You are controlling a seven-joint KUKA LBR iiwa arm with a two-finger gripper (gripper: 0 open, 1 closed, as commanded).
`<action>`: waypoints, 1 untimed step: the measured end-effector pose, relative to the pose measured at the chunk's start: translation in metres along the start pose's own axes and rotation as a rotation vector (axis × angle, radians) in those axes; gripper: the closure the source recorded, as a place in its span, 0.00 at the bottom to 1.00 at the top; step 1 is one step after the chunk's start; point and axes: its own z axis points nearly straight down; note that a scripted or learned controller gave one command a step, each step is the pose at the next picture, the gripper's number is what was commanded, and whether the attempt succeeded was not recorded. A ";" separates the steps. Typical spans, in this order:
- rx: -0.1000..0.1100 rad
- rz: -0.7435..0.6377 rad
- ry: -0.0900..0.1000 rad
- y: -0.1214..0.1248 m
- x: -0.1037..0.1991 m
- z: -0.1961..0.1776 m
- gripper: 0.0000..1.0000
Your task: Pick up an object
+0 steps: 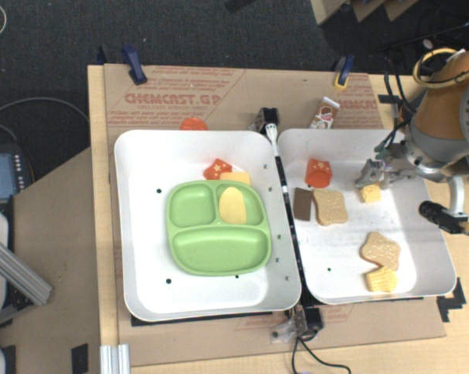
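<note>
My gripper (369, 181) hangs low over the right bin (421, 287), near its back right. A small yellow cube (371, 195) lies just below and in front of the gripper tip, touching or nearly touching it. In the same bin are a red cylinder (319, 173), a brown square (303, 203), a tan bread slice (331, 207), a tan cracker (379, 249) and a yellow waffle piece (381, 280).
The left bin (141, 287) bears a green divided plate (217, 236) with a pale yellow oval piece (232, 205) in its upper right section. A red piece (217, 169) lies behind the plate. A small carton (325, 114) lies on the bench behind the bins.
</note>
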 end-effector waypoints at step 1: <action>-0.005 -0.005 -0.001 -0.024 0.080 0.008 1.00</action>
